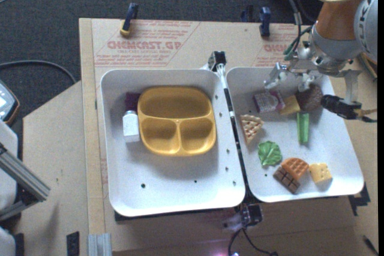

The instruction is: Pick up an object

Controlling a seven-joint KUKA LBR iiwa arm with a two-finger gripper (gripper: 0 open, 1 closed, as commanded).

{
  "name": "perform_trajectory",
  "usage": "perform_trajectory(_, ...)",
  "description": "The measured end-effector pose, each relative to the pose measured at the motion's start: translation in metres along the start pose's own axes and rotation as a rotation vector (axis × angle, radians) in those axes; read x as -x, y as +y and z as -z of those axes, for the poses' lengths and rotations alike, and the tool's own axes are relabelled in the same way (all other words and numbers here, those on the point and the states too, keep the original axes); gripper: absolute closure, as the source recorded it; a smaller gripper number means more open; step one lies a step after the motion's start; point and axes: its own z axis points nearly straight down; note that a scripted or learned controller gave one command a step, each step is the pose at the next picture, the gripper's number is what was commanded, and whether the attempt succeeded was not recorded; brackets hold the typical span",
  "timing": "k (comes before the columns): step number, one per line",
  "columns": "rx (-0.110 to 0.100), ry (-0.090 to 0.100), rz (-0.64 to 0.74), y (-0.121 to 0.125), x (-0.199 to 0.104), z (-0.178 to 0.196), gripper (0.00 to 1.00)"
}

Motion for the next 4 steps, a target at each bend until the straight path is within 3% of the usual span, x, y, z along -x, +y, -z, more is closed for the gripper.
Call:
perform_trajectory(1,0.015,-0.002,0.002,0.003,0.000,0.009,0.00)
perform_trajectory(3,0.014,-0.001,0.003,0.010,0.004,-0.101,0.00)
perform_trajectory(4,0.020,-0.003,0.002,0.011,0.004,-0.087,1.00)
